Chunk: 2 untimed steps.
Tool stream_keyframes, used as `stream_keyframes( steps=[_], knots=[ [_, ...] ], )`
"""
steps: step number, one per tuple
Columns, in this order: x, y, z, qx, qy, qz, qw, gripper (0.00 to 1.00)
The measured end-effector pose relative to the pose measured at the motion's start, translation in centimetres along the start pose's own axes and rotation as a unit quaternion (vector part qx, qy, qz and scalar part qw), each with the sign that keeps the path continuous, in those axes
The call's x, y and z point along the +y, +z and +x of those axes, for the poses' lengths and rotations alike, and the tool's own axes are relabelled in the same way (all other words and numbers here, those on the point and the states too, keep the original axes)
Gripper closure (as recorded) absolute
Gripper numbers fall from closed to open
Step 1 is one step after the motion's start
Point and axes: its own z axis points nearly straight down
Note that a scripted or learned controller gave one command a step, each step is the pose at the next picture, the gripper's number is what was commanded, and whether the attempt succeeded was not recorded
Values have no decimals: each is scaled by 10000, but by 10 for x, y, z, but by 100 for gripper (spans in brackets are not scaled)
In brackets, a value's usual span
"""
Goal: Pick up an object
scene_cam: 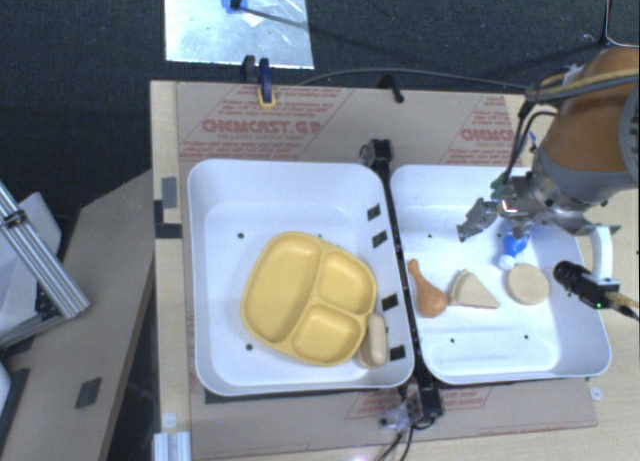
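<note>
hovering gripper (487, 215) sits just left of blue object (515, 245).

"CHEMCAST GP" in red, printed repeatedly on the brown paper-covered board (262, 127) under the bins

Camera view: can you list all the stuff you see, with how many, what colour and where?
bins: 2, white, side by side on the bench
tray: 1, yellow, three compartments, left bin
bread roll: 1, pale tan, left bin, by the tray's near right corner
drumstick: 1, orange, right bin, left side
wedge: 1, cream, right bin, middle
round piece: 1, cream, right bin, right side
small item: 1, blue, right bin, under the gripper
gripper: 1, grey, above the right bin
</note>
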Motion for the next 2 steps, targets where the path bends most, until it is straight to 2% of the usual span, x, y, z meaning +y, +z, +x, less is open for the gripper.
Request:
stream_keyframes(
  steps=[2],
  knots=[
    [-5,114,5,1,1,0,10000,0]
  ],
)
